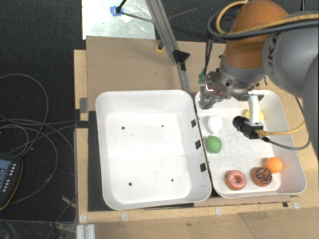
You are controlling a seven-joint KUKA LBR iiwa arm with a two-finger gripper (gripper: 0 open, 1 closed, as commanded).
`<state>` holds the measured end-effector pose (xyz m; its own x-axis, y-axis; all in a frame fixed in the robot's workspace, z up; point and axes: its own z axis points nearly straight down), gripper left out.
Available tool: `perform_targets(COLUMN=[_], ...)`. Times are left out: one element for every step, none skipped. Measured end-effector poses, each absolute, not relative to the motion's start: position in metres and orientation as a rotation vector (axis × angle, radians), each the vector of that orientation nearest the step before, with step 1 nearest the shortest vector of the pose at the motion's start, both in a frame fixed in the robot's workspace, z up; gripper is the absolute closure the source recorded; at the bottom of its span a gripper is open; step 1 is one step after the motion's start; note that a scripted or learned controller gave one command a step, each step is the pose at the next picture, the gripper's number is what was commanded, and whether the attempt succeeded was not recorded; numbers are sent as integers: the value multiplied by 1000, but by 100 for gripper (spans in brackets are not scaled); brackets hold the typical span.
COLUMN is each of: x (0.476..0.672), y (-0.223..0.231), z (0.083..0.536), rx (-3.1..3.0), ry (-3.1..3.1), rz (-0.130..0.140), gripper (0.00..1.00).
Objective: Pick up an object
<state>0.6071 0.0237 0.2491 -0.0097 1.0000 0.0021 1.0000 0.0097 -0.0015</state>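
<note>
White ball (215,123) just below gripper (206,101)

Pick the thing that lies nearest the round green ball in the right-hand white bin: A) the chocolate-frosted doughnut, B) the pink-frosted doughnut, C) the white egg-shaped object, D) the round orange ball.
C: the white egg-shaped object sits just above the round green ball near the right bin's left wall, while the doughnuts and orange ball lie along its lower edge.
</note>
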Motion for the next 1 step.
perform_targets(x=[583], y=[75], z=[234], rx=[-2207], ry=[-2230], rz=[0], gripper=[100])
